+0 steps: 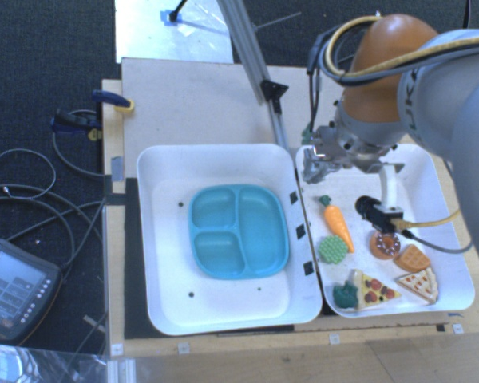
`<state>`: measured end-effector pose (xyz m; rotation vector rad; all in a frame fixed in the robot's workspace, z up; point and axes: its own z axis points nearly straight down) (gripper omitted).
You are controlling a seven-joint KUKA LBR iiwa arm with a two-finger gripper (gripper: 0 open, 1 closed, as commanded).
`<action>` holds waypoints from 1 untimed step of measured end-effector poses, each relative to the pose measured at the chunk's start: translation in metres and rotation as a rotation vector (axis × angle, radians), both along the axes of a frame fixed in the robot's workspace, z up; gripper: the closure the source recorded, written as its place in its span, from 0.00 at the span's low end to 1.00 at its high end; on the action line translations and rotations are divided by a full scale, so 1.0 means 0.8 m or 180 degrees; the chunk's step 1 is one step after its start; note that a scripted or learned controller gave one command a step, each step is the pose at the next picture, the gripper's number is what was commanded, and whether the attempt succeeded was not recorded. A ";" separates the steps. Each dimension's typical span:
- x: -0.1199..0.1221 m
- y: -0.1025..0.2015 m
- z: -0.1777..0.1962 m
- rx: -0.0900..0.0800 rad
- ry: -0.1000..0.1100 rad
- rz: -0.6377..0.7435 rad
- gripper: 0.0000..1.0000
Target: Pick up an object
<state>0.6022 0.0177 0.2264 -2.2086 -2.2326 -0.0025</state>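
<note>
Dark carpet all around, cables and a handheld controller [14, 287] off to one side, and a wooden bench [193, 102] with two shallow white bins on it.

Nearest the camera in the right bin [445, 183] there's a row of toy food: a pizza slice [373, 288] with a dark green lump [345, 295] touching it, then a toast wedge [420, 284] and a waffle piece [413, 258]. A bit further back there's a round green bumpy thing [332, 249] and a donut [384, 244]. Then the carrot [337, 226], which sits just below the gripper [318, 166] and a little to its side, apart from it, lying flat at a slant with the green top pointing up toward the jaws. I'd go for that one. It looks like light hard plastic, probably a bit slick and tapered, so I'd pinch it across the thick end near the leaves rather than the narrow tip, where it could squirt out.

The gripper hangs over the far inner corner of that bin. Nothing is visibly between the jaws, and whether they're apart or together I honestly can't tell from this angle.

The left bin [166, 174] holds only a blue divided plate [239, 231], well off to the side of the jaws, three compartments with nothing in them
</note>
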 end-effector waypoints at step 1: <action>-0.004 0.067 0.008 0.0003 -0.0005 0.0003 1.00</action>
